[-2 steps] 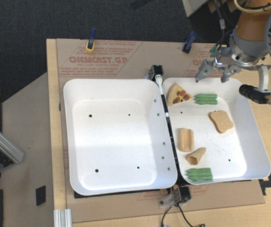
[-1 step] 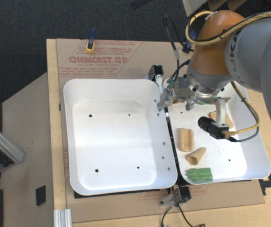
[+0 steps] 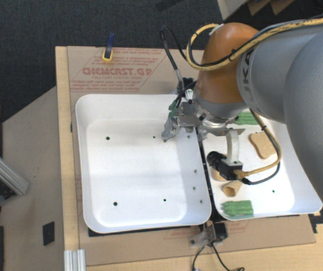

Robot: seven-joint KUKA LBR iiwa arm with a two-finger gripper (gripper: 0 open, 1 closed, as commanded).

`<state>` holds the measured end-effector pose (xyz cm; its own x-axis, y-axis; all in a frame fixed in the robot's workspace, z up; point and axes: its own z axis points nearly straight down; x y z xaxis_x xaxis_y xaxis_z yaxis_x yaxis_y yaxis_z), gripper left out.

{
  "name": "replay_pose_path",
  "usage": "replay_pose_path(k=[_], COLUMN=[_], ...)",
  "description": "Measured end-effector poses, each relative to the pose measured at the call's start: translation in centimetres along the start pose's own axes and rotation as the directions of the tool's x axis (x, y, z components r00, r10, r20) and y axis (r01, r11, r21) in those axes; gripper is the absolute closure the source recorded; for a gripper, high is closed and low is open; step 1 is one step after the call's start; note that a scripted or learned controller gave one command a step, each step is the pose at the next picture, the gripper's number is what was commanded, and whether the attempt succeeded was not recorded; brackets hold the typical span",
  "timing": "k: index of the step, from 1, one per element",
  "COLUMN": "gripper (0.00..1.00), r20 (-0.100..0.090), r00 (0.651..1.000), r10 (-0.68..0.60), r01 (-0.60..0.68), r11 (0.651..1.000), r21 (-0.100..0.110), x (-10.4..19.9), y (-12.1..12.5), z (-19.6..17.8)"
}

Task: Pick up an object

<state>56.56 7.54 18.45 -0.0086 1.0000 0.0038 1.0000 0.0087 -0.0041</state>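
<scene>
The arm (image 3: 274,66) reached over the right bin (image 3: 297,196), where a tan block (image 3: 261,144) and green piece (image 3: 238,209) lay.

Two shallow white plastic bins (image 3: 94,168) (image 3: 297,191); two green ridged blocks (image 3: 238,209) (image 3: 246,118), two tan foam pieces (image 3: 261,144) (image 3: 231,188), perhaps more hidden under the arm.

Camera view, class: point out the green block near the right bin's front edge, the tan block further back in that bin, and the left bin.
green block (image 3: 238,208), camera view, middle of its top.
tan block (image 3: 261,144), camera view, its centre.
left bin (image 3: 82,113), camera view, its back-left rim.
</scene>
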Motion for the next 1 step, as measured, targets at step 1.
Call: replay_pose_path(k=[1], gripper=[0.0], r20=[0.007], r00=[1.0], r10=[0.023], r01=[-0.023], r11=[1.0], r21=[0.002], x=[-12.8], y=[-5.04], z=[-0.05])
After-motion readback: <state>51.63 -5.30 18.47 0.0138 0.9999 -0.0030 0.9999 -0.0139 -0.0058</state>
